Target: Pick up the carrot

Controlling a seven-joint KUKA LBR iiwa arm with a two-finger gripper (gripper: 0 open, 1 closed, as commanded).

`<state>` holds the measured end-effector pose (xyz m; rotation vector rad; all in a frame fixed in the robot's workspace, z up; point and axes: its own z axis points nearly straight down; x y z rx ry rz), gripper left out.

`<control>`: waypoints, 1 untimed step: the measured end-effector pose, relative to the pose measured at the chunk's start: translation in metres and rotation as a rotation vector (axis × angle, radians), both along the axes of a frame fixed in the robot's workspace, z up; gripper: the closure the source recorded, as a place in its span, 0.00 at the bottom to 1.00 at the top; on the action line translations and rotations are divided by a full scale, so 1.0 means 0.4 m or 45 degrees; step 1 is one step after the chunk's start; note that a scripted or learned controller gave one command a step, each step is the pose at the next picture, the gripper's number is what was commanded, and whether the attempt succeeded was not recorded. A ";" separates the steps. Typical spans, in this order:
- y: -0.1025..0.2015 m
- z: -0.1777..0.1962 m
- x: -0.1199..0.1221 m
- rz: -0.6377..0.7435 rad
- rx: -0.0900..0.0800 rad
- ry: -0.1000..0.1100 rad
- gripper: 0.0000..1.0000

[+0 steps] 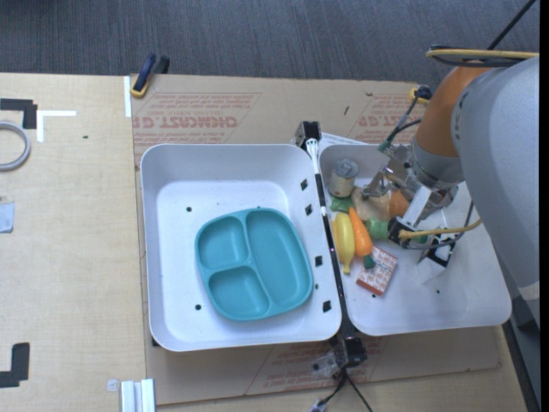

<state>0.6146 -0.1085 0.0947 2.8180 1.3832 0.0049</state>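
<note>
The carrot (359, 233), a short orange plastic toy vegetable, lies in the right-hand shallow white bin (446, 303), close to the wall that bin shares with its neighbour. It lies at a slant, with its narrower end pointing up the view, and nothing grips it. Pressed against its left side is a yellow, rounded plastic fruit (344, 238), which sits between the carrot and the dividing wall. A small green piece (377, 227) touches the carrot on its right.

The two-finger gripper (384, 192), on the grey arm with the orange band, hangs above and to the right of the carrot, near it but apart from it. Whether the claw is spread or pressed together cannot be told, since the wrist hides it. A pale tan and orange lump (395, 204) lies right under it, too unclear to name.

A dull grey metal can (345, 172) stands further up the bin, with a green scrap (341, 202) just below it. A small red and white printed box (378, 272) lies below the carrot.

The left-hand white bin (171, 178) holds a teal plastic plate with three compartments (254, 264).
</note>
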 end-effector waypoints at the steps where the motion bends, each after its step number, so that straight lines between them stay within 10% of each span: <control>1: 0.000 0.024 0.001 0.004 -0.001 0.000 1.00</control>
